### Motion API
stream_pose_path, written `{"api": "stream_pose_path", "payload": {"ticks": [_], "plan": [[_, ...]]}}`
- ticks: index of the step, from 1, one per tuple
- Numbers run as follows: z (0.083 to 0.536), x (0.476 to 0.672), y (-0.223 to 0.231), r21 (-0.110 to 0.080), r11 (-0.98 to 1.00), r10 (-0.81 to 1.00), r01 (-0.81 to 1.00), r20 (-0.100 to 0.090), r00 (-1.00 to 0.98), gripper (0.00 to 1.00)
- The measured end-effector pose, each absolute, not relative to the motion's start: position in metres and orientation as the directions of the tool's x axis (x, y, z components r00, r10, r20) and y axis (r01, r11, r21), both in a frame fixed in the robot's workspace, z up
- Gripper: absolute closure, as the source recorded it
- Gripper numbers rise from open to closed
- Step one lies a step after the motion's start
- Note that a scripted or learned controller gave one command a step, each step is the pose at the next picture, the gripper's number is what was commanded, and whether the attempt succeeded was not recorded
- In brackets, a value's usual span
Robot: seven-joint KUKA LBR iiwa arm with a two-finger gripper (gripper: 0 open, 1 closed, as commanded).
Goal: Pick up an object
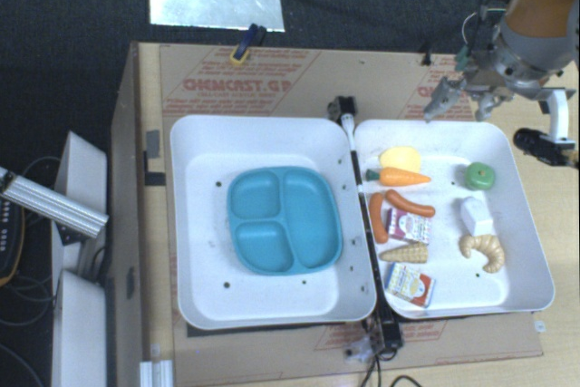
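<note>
Where pincer [464, 103] spreads open, above right bin [527, 222] back rim

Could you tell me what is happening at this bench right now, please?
A robot arm is set to pick an object from the right bin, which holds toy food: a carrot, sausages, a green apple, a croissant and small packets. Its gripper hangs open above the bin's far edge and holds nothing. The left bin holds a blue tray.
</note>
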State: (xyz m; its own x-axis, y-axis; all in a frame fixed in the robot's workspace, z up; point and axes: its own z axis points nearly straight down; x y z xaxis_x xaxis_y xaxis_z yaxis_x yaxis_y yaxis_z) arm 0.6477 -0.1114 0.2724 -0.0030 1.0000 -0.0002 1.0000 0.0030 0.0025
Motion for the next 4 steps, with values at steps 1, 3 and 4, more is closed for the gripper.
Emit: {"api": "stream_pose_path", "payload": {"ticks": [1,3,4], "plan": [[0.094,0.667,-0.106,-0.004,0.004,1.000,1.000,0.001,-0.004,0.00],[0.098,0.670,-0.095,0.004,0.007,1.000,1.000,0.000,-0.007,1.00],[0.098,0.670,-0.095,0.004,0.007,1.000,1.000,0.000,-0.007,0.00]]}}
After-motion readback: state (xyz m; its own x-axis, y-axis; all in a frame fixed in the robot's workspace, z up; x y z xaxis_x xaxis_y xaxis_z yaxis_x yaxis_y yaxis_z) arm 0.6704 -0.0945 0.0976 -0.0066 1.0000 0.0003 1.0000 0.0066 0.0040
